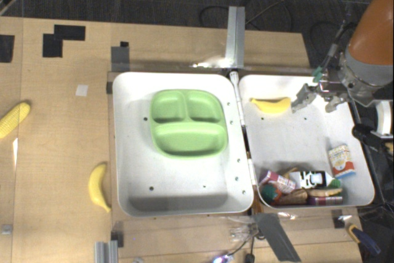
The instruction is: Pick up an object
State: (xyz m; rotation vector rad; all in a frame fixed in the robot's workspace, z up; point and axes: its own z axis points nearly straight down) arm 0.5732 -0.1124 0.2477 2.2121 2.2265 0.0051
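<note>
My gripper (317, 100) hangs over the upper right part of the right bin (308, 138), its two fingers spread open with nothing between them. A yellow banana (271, 106) lies in that bin's upper left corner, just left of the gripper's left finger (301, 98) and apart from it. A small red and white carton (340, 160) lies near the bin's right wall, below the gripper. Several packaged items (300, 185) are heaped along the bin's near edge.
A green divided plate (188, 122) sits in the left bin (132, 151). On the bench to the left lie a second banana (97, 185) and a yellow corn cob (13, 120). A metal post (236, 34) rises behind the bins' divider.
</note>
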